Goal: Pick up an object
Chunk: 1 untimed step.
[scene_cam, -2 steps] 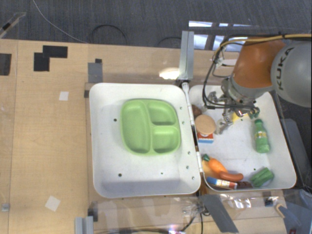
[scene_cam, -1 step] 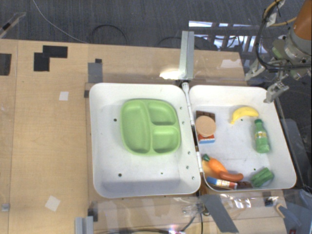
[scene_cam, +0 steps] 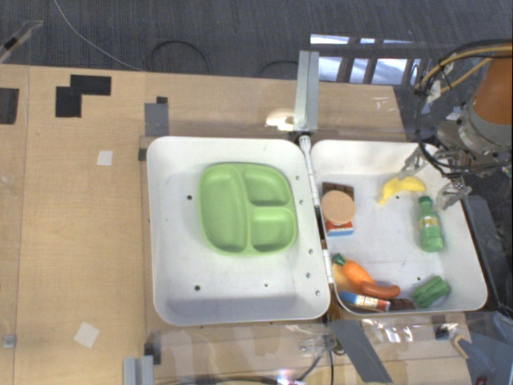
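Note:
The right bin (scene_cam: 377, 160) holds several small items. A yellow banana (scene_cam: 401, 187) lies near its far side, and a green bottle (scene_cam: 430, 224) lies just to the right of it. My gripper (scene_cam: 433, 177) hangs over the bin's far right corner, above the gap between the banana and the bottle. It is open, and I see nothing between its fingers (scene_cam: 414, 161). A tan round disc on a red and blue box (scene_cam: 338, 210) sits by the bin's left wall. An orange carrot (scene_cam: 354, 272), a red sausage (scene_cam: 380, 290) and a dark green vegetable (scene_cam: 430, 290) crowd the near edge.
The left bin (scene_cam: 172, 279) holds a light green divided plate (scene_cam: 245, 208). A metal post (scene_cam: 306, 91) stands at the far end of the wall between the bins. The arm and its cables (scene_cam: 481, 95) fill the upper right.

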### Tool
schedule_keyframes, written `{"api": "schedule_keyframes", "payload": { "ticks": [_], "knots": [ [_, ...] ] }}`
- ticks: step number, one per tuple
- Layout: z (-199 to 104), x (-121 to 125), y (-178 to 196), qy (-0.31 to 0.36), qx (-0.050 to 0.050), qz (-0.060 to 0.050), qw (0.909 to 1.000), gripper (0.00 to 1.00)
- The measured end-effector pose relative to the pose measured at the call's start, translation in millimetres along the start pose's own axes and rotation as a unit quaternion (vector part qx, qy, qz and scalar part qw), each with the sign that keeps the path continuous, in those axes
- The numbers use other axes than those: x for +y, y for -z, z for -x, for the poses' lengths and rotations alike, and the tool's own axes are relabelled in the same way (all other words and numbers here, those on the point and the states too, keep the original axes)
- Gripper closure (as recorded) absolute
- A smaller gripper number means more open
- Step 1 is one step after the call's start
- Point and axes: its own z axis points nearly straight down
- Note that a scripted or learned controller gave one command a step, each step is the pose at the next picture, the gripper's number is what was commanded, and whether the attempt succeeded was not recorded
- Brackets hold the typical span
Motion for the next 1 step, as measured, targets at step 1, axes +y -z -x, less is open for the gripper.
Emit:
{"api": "schedule_keyframes", "payload": {
  "ticks": [1],
  "knots": [
    [22.1, 12.5, -90.2, -0.022, -0.004, -0.004, 0.9997, 0.00]
  ]
}}
